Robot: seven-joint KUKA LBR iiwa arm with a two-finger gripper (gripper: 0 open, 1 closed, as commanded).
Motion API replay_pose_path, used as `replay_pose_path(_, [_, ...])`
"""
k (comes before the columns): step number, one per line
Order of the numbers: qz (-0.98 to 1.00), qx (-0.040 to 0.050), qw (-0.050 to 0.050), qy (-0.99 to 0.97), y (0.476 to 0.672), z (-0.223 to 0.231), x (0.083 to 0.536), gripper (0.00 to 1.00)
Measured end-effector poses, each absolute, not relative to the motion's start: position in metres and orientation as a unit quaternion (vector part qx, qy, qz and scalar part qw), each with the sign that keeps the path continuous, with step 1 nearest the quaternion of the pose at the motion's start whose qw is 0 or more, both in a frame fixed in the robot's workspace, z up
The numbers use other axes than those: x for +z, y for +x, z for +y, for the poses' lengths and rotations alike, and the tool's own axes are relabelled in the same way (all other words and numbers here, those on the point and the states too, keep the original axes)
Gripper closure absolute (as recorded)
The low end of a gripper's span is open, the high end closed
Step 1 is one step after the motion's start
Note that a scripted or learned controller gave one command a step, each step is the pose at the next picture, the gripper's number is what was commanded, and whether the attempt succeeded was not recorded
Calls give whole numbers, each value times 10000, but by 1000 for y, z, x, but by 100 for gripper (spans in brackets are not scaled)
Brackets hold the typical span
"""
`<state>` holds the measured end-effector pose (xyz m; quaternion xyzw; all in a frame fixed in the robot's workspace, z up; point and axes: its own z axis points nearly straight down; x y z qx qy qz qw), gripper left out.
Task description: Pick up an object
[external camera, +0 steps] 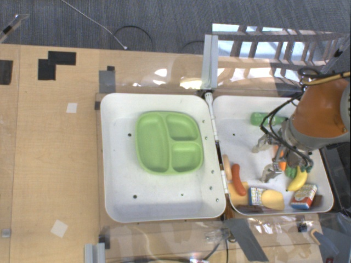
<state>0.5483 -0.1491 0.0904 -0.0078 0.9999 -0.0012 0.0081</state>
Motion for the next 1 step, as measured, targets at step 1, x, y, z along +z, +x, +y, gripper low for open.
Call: replay_pose_path(1, [9998, -26, 164, -115, 554, -148, 105, 100])
